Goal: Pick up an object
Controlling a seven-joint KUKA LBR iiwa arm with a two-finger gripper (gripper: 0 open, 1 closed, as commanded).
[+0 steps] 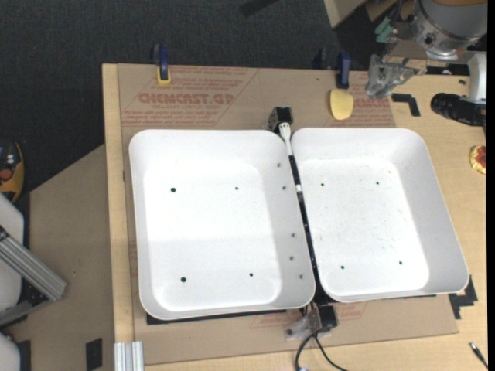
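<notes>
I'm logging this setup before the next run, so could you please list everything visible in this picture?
Shallow white plastic bins: 2, white, side by side on the board, left and right.
Small pale yellow lump: 1, yellow, on the board beyond the right bin.
Brown cardboard-like board with red print: 1, under the bins.
Blue-and-yellow clamps: 2, far board edge and.
Grey arm's gripper: 1, metal, beside the yellow lump.
</notes>
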